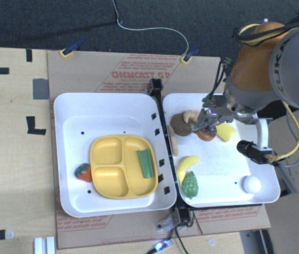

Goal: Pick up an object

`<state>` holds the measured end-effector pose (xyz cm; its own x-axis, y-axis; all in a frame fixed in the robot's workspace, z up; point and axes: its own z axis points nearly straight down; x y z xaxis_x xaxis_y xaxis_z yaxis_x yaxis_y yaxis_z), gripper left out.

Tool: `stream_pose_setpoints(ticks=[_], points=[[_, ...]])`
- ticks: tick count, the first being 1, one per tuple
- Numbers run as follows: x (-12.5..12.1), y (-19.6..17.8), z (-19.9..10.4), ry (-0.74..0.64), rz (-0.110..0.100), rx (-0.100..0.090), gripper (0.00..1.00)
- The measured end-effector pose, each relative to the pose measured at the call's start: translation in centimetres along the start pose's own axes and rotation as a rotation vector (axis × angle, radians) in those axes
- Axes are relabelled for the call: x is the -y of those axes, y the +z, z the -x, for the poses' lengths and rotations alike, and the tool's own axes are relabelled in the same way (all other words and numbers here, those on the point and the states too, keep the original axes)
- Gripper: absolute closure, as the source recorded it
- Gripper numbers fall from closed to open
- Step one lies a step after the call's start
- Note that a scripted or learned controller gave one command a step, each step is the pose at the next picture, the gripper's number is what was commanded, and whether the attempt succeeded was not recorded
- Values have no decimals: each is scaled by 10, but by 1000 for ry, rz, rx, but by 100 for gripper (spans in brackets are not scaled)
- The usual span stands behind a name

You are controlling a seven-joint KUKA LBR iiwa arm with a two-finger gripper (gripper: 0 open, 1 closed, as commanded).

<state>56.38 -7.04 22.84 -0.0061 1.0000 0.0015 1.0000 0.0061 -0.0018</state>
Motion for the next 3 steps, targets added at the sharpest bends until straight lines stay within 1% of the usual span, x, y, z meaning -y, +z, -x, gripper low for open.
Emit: stream_pose_setpoints(ticks=[2, 3], points=[[30, -5, -106, -1, -2, 0, 100], [35, 15, -150, 1, -3, 2, 100]])
